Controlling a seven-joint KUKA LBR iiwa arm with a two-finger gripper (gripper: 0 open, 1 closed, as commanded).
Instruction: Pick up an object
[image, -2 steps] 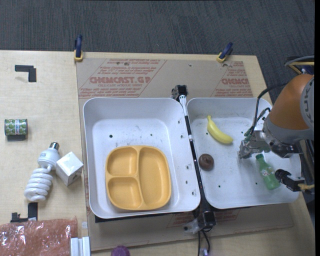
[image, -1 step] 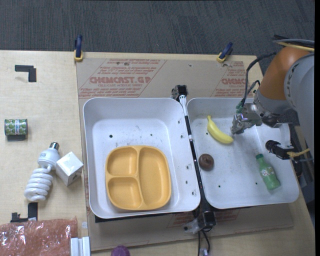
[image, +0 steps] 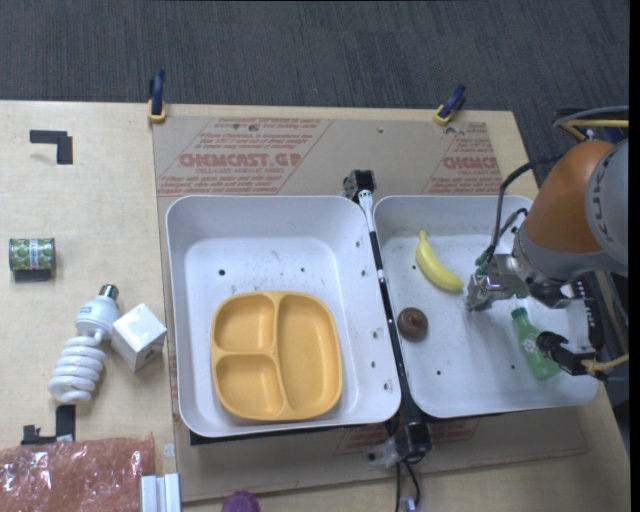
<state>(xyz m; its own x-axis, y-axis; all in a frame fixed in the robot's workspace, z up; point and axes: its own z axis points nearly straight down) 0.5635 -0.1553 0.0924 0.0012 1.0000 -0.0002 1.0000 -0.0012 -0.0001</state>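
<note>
Left bin: shallow white plastic bin (image: 190, 300); holds one yellow-orange plastic plate with three compartments (image: 276, 354), lying flat toward the bin's 6 o'clock side; the compartments carry nothing.

Right bin: second shallow white bin (image: 455, 392), just beside the first along a dark centre seam.

Right bin contents: curved yellow banana (image: 437, 263) near 11 o'clock; small round brown object (image: 412, 322) at about 8 o'clock, close to the seam; green translucent bottle (image: 533, 346) lying tilted at about 3 o'clock.

Tool: metal two-finger gripper (image: 482, 297) low over the right bin's floor, between banana and bottle, near the banana's lower tip; nothing seen between its fingers; whether they are spread or closed, cannot tell.

Arm: grey arm with orange band (image: 565, 205) coming in from 3 o'clock.

Bench surface: brown printed board (image: 250, 150) under both bins, held by blue-and-yellow clamps (image: 156, 97) at its far edge.

Off to 9 o'clock: small green can (image: 31, 255) on its side; white spiral light bulb (image: 83, 347); white cube (image: 139, 336) touching the bulb; pink mesh material (image: 75, 473) at 7 o'clock.

Room: dark grey carpet (image: 320, 45) beyond the bench.
</note>
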